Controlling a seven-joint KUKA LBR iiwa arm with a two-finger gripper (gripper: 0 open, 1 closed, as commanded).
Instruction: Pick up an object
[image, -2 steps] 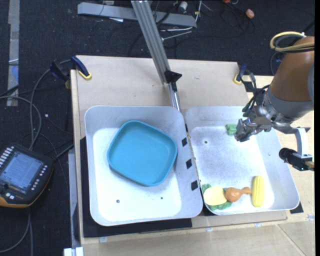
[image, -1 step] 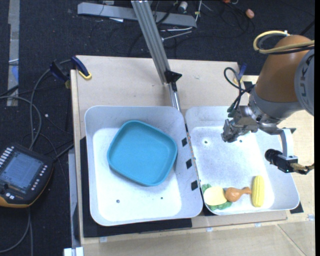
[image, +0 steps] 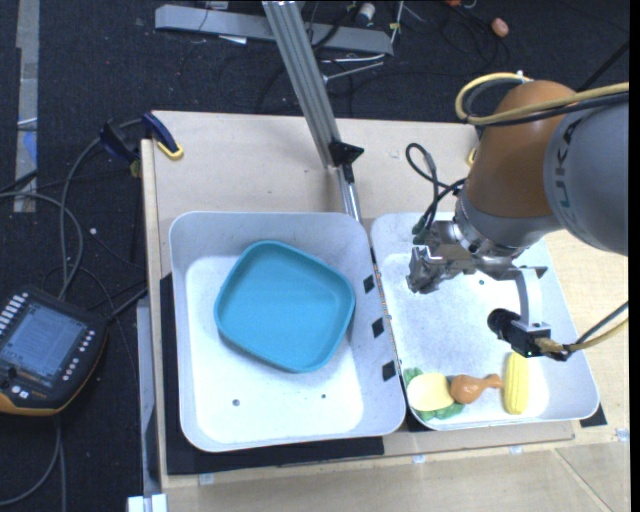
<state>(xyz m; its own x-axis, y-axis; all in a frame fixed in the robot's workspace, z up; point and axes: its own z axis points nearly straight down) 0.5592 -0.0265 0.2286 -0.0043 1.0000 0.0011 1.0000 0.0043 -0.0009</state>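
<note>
A smooth, matt blue plastic plate (image: 286, 305) lies in a white plastic bin (image: 200, 400) at lower left; the bench (image: 240, 165) shows pale bare wood, the arm's orange band (image: 515, 150) a glossy sheen.

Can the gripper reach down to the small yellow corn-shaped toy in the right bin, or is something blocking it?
Probably yes. The yellow corn-shaped toy lies uncovered near the front of the right white bin; the gripper hangs over the same bin, farther back. Only the brown drumstick-shaped toy lies close beside it.

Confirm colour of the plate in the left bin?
Blue plate, seen in the camera view.
</note>
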